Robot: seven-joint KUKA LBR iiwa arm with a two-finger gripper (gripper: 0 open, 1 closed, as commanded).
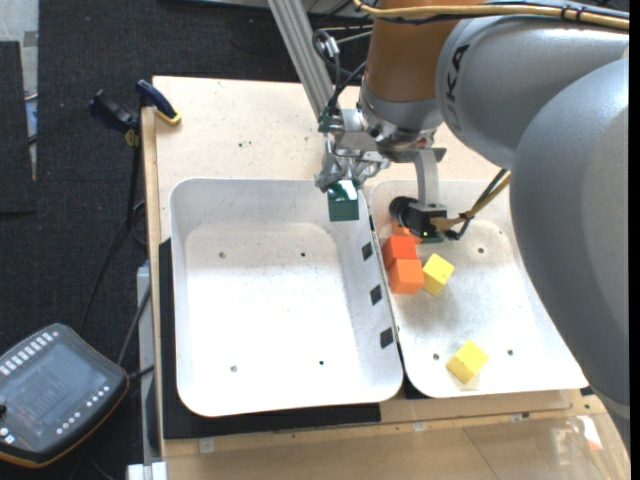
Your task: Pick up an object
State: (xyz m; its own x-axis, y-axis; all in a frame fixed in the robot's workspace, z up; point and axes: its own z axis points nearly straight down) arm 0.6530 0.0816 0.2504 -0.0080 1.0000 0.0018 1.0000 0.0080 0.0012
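My gripper (pixel 342 180) hangs over the far end of the divide between the two white bins. It is shut on a small green block (pixel 343 203), which sits between the fingers and looks lifted above the rim. In the right bin (pixel 525 308) lie two orange blocks (pixel 404 262), one touching the other, close to the left wall. A yellow block (pixel 437 273) rests against the nearer orange one. A second yellow block (pixel 467 360) lies near the front edge.
The left bin (pixel 190 268) lies beside the right one, their walls meeting along a strip with black marks (pixel 376 293). A slanted metal strut (pixel 300 48) rises behind the gripper. A blue and yellow clamp (pixel 150 103) sits at the bench's far left corner.
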